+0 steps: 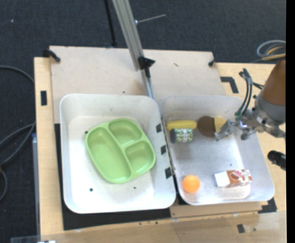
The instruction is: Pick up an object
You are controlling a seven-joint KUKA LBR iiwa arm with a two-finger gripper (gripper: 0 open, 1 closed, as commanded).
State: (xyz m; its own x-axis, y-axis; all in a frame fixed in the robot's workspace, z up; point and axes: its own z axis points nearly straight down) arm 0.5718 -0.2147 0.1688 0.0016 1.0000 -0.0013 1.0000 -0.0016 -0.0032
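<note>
While the grey arm (272, 97) with its orange band reaches in from the right, its gripper (227, 129) hangs low over the right bin (253, 151), its fingers (222, 132) pointing left. Whether those fingers are spread or pressed together I cannot tell, for they show as one small grey shape; nothing is seen clamped between them.

Just left of the fingertips, touching or nearly so, lies a brown rounded object with a yellow end (209, 125); what it is cannot be made out. Further left of the gripper, beyond that object, a yellow block (181, 124) lies flat near the bin's left wall, and a small green-labelled can (183, 135) sits right against the block's near side.

Toward the camera from the gripper, well apart from it, a small red and white carton (233, 178) rests by the bin's front wall. An orange ball (191, 184) sits near the front left corner, left of the carton.

Far to the gripper's left, across the divide between the bins, the left bin (76, 186) holds a green divided plate (120, 149) lying flat with three compartments facing up.
</note>
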